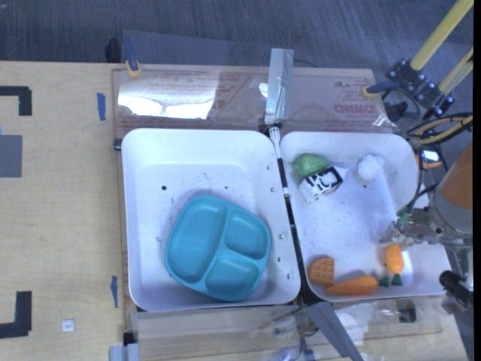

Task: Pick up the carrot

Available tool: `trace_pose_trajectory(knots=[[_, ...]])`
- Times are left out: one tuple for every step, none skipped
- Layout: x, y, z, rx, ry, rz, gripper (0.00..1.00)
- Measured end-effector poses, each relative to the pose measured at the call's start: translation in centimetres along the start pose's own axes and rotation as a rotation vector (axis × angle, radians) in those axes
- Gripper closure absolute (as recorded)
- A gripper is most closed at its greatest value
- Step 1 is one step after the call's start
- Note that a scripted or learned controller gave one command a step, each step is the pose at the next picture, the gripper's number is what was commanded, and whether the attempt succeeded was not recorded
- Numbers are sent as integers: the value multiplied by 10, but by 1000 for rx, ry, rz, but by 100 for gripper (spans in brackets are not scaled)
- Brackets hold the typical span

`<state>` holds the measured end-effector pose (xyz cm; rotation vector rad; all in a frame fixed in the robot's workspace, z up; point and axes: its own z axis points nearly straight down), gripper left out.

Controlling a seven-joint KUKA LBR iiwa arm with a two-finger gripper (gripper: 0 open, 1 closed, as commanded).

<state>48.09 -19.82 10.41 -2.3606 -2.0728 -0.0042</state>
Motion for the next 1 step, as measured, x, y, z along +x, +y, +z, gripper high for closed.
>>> trace_pose_trajectory(knots=[[23,20,-82,-2,-2,179,100]])
